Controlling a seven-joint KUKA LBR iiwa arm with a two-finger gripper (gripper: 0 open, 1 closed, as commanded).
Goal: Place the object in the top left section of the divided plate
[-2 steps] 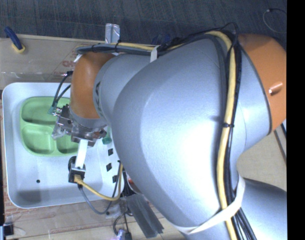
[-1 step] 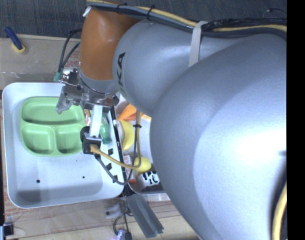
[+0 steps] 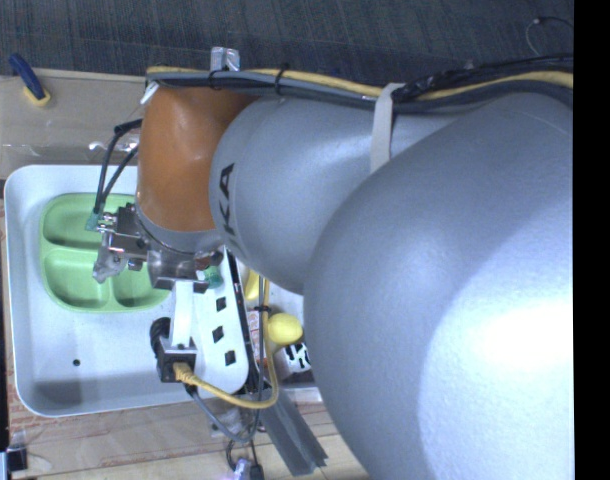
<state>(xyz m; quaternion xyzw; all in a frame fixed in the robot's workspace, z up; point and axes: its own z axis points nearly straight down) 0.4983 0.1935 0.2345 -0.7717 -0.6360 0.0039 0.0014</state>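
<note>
A green divided plate lies in the upper part of the left white bin. Two of its sections show at its left side, and the arm covers its right part. My gripper hangs low over the plate's right half, close to the ridge between sections. Whether anything is in it cannot be made out. A round yellow object peeks out from under the arm, to the right of the left bin.
The grey arm with its orange band hides the whole right bin. A black-and-white item lies just below the yellow object. A blue and yellow clamp sits on the bench's far left corner.
</note>
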